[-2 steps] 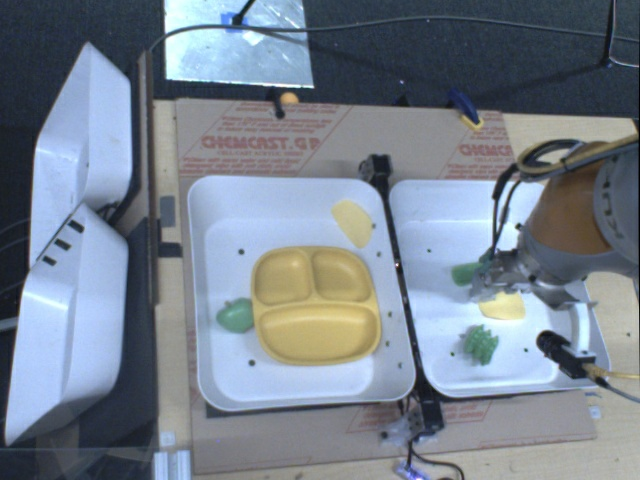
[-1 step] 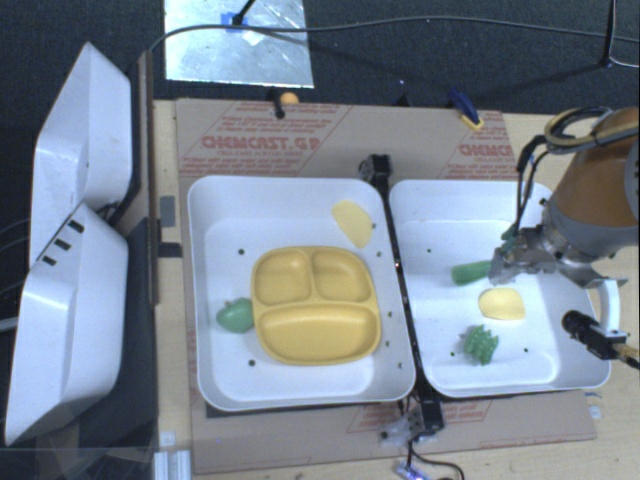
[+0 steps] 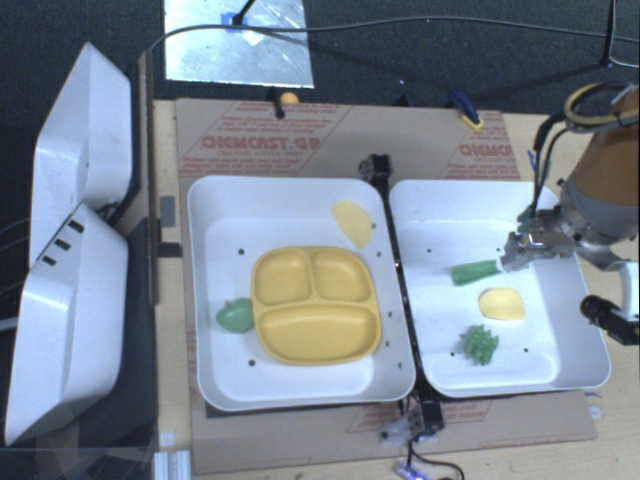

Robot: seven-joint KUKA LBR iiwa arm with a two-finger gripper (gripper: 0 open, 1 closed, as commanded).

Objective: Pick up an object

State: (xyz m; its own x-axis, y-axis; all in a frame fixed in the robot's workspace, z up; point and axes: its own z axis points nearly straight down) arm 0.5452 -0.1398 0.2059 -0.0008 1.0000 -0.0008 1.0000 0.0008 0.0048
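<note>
In the right bin (image 3: 440, 368) lie a green cylinder-shaped piece (image 3: 473, 271), a pale yellow oval piece (image 3: 502, 304) and a small green leafy piece (image 3: 480, 344). My gripper (image 3: 520, 252) hangs at the right end of the green cylinder piece, touching or nearly touching it. In the left bin (image 3: 215, 298) a yellow divided tray (image 3: 315, 303) lies in the middle, with a green round piece (image 3: 236, 315) at its left side and a pale yellow flat piece (image 3: 353, 222) behind it.
The arm enters from the right above the right bin's far right wall. A black divider strip (image 3: 390, 248) runs between the bins. White housings (image 3: 70, 248) stand to the left of the bench. Cables cross the floor behind.
</note>
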